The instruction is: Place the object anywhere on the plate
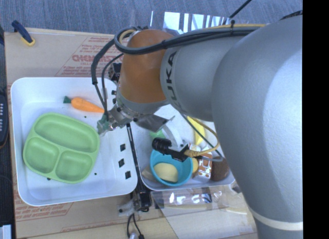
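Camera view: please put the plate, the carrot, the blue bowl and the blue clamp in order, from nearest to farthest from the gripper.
1. Plate: green, in the left bin, its near corner just beside the gripper.
2. Carrot: in the same bin, above the plate.
3. Blue bowl: in the right bin, below and to the right of the gripper.
4. Blue clamp: at the bench's far top left corner.

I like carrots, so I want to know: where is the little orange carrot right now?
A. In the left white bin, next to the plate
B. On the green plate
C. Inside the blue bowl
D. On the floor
A: the carrot lies on the left bin's white floor, just beyond the green plate's rim.
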{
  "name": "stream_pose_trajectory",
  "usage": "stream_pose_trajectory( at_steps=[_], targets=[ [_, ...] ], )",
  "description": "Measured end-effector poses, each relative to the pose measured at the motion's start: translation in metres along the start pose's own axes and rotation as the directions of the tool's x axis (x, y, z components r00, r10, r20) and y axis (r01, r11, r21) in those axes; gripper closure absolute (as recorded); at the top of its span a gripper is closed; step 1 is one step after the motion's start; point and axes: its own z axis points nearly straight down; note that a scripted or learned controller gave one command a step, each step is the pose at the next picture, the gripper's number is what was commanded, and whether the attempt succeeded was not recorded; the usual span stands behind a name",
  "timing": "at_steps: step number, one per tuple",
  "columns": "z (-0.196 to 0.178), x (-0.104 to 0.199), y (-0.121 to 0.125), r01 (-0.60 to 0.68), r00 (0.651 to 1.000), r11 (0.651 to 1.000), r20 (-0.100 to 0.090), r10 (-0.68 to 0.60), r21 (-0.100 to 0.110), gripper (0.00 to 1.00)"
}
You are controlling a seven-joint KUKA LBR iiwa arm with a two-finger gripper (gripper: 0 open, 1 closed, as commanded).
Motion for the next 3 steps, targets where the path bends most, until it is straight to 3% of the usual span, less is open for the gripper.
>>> stream_pose_trajectory(
  at_steps=[1,2,3],
  targets=[
    [-0.010,0.000,0.001,0.006,1.000,1.000,0.000,-0.006,0.006,1.00],
    [0.085,-0.010,0.022,0.111,0.994,0.994,-0.004,-0.111,0.001,1.00],
    [-0.040,0.055,0.042,-0.127,0.992,0.992,0.001,0.127,-0.015,1.00]
  ],
)
